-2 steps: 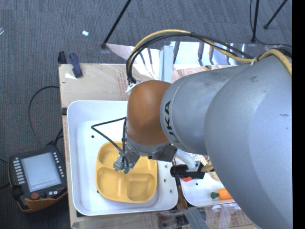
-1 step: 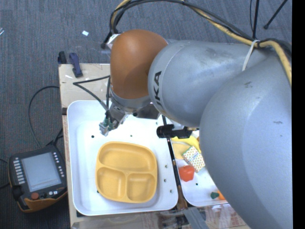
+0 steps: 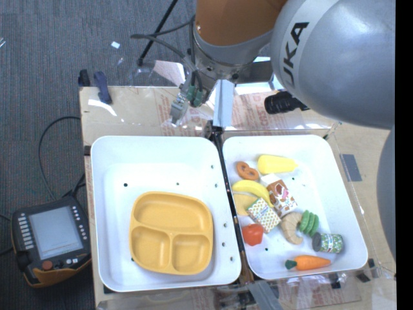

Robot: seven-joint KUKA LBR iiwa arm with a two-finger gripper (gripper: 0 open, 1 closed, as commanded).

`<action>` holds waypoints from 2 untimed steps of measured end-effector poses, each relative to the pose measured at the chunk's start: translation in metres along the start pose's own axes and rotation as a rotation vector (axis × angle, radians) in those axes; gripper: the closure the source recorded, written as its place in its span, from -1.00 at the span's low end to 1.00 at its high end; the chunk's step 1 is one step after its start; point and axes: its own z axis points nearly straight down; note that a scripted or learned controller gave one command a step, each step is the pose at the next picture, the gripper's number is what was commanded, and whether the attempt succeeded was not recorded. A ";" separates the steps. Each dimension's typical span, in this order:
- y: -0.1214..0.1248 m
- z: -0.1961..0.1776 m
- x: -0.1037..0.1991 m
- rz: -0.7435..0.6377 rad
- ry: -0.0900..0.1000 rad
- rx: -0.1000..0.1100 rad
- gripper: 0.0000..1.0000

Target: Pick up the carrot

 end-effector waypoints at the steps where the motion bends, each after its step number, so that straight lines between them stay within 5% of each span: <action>1: -0.088 0.012 -0.033 -0.506 0.011 0.007 1.00; 2: -0.076 0.011 -0.073 -0.769 0.011 0.005 1.00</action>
